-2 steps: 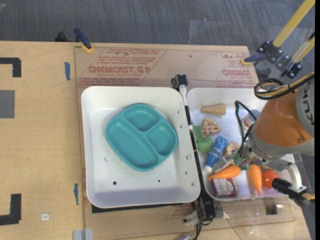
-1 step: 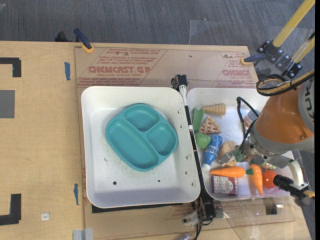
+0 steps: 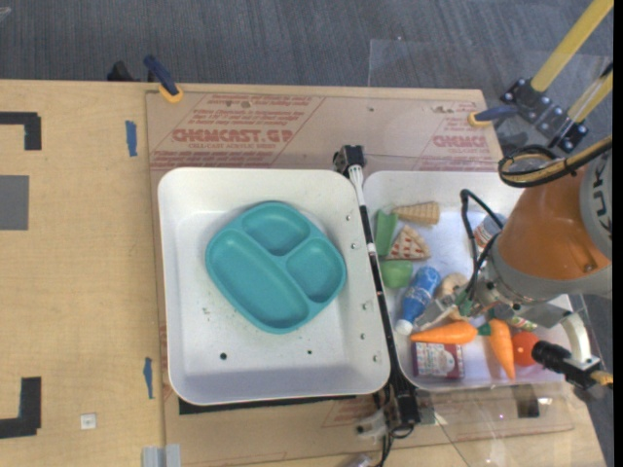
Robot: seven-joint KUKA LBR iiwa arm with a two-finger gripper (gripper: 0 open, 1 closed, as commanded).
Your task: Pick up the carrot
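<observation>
Two orange carrots lie in the front of the right bin (image 3: pixel 443 195). One carrot (image 3: pixel 448 335) lies crosswise with its tip pointing left. The other carrot (image 3: pixel 502 350) lies lengthwise just to its right, green top toward the back. My gripper (image 3: pixel 474 306) hangs directly behind and above both of them, close to their green tops, and the orange-banded wrist (image 3: pixel 550 236) hides most of it. No carrot can be seen held by it.
A teal divided plate (image 3: pixel 277 266) sits in the left bin (image 3: pixel 185 290). Around the carrots lie a blue bottle (image 3: pixel 419 295), a pizza slice (image 3: pixel 409 246), a cone (image 3: pixel 417 212), green toys (image 3: pixel 387 230), a pink box (image 3: pixel 438 360) and a red piece (image 3: pixel 527 348).
</observation>
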